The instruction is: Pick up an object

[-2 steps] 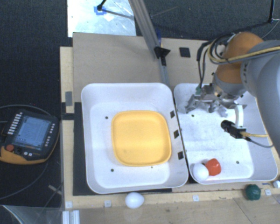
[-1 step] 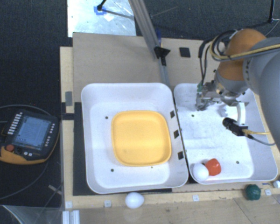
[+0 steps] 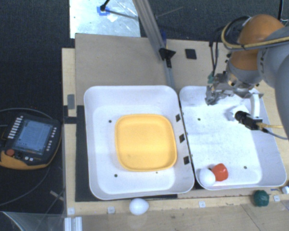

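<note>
Camera view, one frame, catalogued.

Item: gripper [image 3: 213, 98], grey, below an orange-banded wrist, poised over the upper left corner of the right bin [image 3: 241, 143], upper right of the frame. Whether the fingers stood apart or together could not be told; nothing was seen between them.

Item: red object [image 3: 220, 172], small, lying at the lower left corner of the right bin, touching a white ball [image 3: 206, 177] on its left. Position relative to the fingers: well apart, almost straight down the frame, the whole length of the bin between.

Item: yellow plate [image 3: 146, 142], centre of the left bin [image 3: 135, 100].

Handling note, as judgement: the step was the approach. To do it well the arm should travel down the frame along the bin's left wall, line up over the red object, and descend from its right side, so the ball and the wall do not foul the closing.
</note>
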